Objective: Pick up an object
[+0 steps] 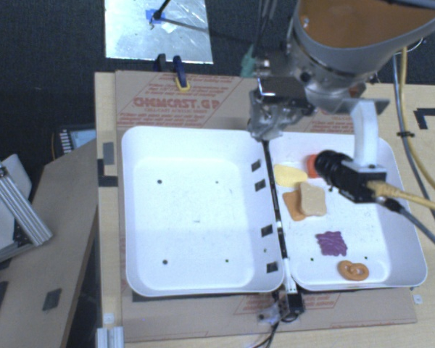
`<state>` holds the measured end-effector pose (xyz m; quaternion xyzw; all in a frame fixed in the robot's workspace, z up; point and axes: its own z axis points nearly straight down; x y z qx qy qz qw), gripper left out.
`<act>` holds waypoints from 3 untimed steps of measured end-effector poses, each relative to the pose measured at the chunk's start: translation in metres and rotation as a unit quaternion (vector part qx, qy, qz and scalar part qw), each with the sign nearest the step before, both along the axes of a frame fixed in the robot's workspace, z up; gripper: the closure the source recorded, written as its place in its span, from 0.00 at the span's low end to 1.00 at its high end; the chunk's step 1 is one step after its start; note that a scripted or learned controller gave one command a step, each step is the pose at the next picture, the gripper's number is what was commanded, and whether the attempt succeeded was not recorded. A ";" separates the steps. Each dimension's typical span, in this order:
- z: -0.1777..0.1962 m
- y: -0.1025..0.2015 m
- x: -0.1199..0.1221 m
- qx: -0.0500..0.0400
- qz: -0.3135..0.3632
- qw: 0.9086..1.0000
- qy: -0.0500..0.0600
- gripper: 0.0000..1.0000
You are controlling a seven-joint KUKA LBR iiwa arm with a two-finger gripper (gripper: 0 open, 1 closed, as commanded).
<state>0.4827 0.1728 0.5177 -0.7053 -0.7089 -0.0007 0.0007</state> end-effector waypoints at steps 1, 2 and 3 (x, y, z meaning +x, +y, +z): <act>0.008 0.028 0.050 0.000 0.001 1.000 -0.002 1.00; 0.007 0.026 0.048 -0.001 0.001 1.000 -0.001 0.00; 0.019 0.027 0.048 0.000 0.002 1.000 -0.003 1.00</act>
